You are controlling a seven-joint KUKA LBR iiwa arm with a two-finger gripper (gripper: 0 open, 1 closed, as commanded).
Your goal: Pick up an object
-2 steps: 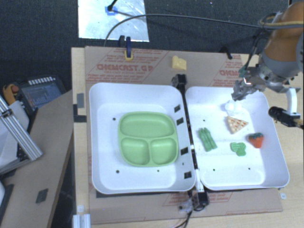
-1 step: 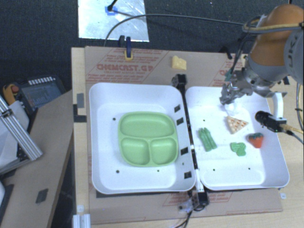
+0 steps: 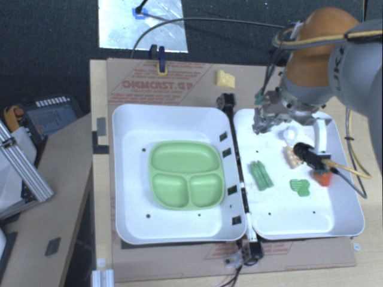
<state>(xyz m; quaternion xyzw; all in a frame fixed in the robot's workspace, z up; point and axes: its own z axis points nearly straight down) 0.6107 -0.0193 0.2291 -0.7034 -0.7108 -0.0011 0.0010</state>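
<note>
Nearest sits one green three-compartment plate (image 3: pixel 185 175) in the left bin's (image 3: pixel 128 220) middle. The right bin (image 3: pixel 299 223) carries five small pieces: one ridged green piece (image 3: pixel 260 175) by its left wall, then one smaller green piece (image 3: pixel 300 187), one red piece (image 3: pixel 324 179), one tan piece (image 3: pixel 291 155) and one white piece (image 3: pixel 289 135) across its middle. The arm (image 3: pixel 335 52) bends down from the right, the gripper (image 3: pixel 261 126) low at that bin's far left corner beside the white piece, its spread unreadable; open floor runs along the near edge.

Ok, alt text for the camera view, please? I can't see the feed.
The gripper hangs over the far left corner of the right bin. Nearer in that bin lie a ridged green piece, a small green item and a red item; the left bin holds a green divided tray.
</note>
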